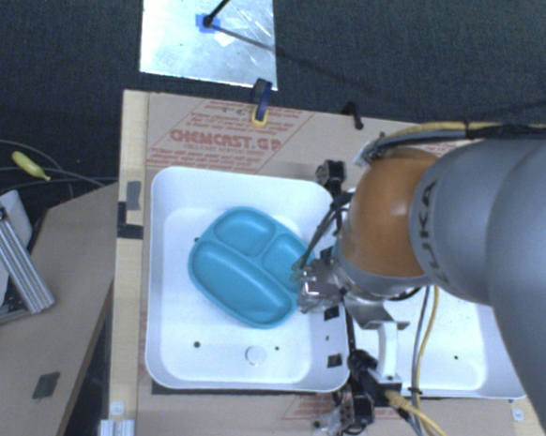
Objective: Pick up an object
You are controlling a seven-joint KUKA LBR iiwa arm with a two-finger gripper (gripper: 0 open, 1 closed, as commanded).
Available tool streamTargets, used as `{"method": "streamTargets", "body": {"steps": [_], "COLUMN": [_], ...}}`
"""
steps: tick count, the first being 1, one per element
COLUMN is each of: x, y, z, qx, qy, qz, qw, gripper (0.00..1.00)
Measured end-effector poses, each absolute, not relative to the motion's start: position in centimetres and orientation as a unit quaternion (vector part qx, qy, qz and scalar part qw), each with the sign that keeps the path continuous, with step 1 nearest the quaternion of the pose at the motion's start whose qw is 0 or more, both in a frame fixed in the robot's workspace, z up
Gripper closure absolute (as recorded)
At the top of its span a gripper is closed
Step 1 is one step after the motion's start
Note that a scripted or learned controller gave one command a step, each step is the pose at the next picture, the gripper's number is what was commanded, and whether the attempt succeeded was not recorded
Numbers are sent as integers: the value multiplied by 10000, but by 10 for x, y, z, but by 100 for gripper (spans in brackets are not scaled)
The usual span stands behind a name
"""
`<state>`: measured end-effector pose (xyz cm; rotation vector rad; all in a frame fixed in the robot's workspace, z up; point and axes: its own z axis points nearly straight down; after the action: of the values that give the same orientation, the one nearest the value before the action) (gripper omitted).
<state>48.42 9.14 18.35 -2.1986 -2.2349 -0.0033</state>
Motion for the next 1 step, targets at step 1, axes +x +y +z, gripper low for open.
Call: {"method": "streamTargets", "body": {"steps": [1], "x": [489], "y": [124], "z": [104], "qx": [-7051], "qy": [-7091], "qz": [-37], "qw": [-32], "gripper": [100]}}
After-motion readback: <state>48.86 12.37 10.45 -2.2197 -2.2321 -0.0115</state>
